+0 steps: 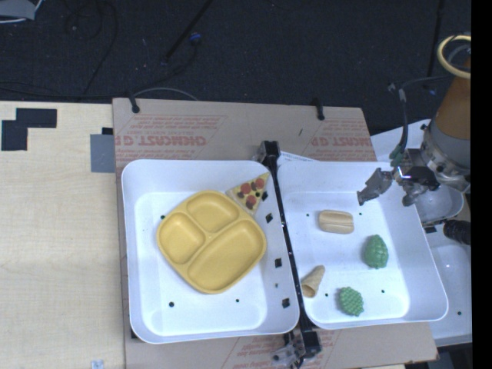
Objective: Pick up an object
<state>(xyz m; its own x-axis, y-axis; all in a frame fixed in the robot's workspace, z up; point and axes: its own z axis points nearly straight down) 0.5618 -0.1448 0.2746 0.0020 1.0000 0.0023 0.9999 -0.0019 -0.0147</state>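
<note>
In the right bin [430, 283] lie a tan bread roll [336, 221], a green leafy lump [375, 251], a smaller bumpy green piece [350, 301] and a tan cone [312, 280]. My gripper [393, 190] hangs over the bin's upper right part, up and to the right of the roll. It is open, its two fingers spread wide with nothing between them. The left bin [146, 298] holds a yellow divided plate [212, 241] and a pizza slice [252, 191] at the plate's upper right.
A black divider strip [278, 229] runs between the two bins. Both bins rest on a cardboard sheet [231, 133]. The arm's orange band [461, 98] rises at the right edge. Light wooden bench top [54, 244] spreads to the left.
</note>
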